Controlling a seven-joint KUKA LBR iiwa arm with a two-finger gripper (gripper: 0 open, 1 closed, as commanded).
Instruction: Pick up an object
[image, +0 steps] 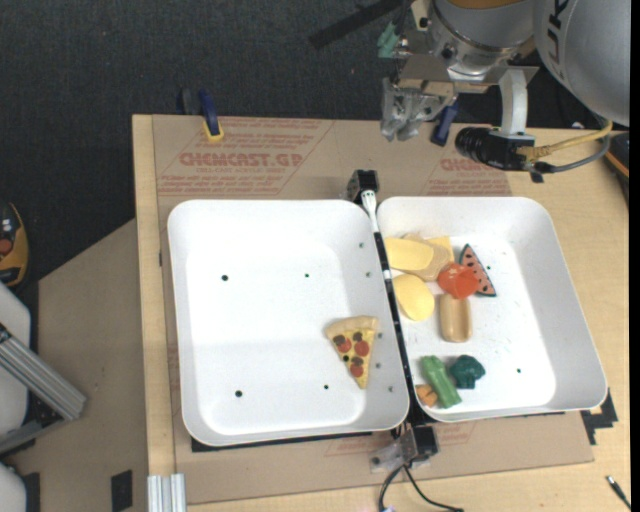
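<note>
My gripper (404, 118) hangs high above the bench, behind the back rim of the right bin (560, 290), with nothing between its fingers. A pizza slice (354, 347) lies at the right side of the left bin (260, 320). In the right bin lie a yellow wedge (410, 253), a yellow oval piece (413, 296), a red tomato (458, 282), a watermelon slice (481, 270), a tan sausage (455, 320), a green stick (438, 381) and a dark green broccoli (466, 371).
Both bins rest on a cardboard sheet (260, 160). A black clip (363, 186) sits at the back where the bins meet, and another (415, 442) at the front. A blue-yellow clamp (209, 115) holds the cardboard's back left edge.
</note>
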